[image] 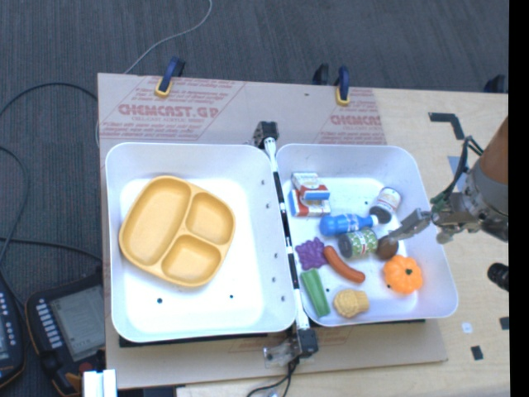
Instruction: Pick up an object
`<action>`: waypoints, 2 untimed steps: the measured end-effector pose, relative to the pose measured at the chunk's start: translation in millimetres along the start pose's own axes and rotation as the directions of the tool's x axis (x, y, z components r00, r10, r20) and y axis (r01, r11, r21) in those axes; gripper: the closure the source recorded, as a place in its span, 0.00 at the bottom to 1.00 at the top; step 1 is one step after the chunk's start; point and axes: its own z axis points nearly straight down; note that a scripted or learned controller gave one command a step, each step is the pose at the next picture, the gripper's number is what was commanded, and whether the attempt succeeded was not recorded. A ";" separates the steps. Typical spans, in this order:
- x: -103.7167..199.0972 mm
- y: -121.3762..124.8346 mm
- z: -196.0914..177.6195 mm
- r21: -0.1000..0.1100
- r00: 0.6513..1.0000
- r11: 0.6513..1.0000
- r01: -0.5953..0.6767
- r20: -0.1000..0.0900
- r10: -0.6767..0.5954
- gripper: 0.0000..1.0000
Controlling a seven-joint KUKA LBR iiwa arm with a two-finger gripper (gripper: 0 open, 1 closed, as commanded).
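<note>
The right bin holds several toy foods. Among them are a red and white carton, a blue bottle, a small grey-capped jar, a green can and a brown round piece. An orange pumpkin, a red sausage, purple grapes, a green cucumber and a yellow corn piece lie nearer the front. My gripper hangs over the bin's right side, open, nothing between its fingers. Its left fingertip is just above the brown piece.
A yellow divided plate lies in the left bin. A black clamp sits at the back of the ridge between the bins. Cables and a pendant lie on the floor at the left.
</note>
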 end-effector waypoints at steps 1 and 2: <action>17.2 -3.7 114.1 -0.002 1.000 1.000 -0.001 0.000 0.001 0.00; 94.9 -2.2 138.3 -0.010 1.000 1.000 -0.001 0.003 0.001 0.00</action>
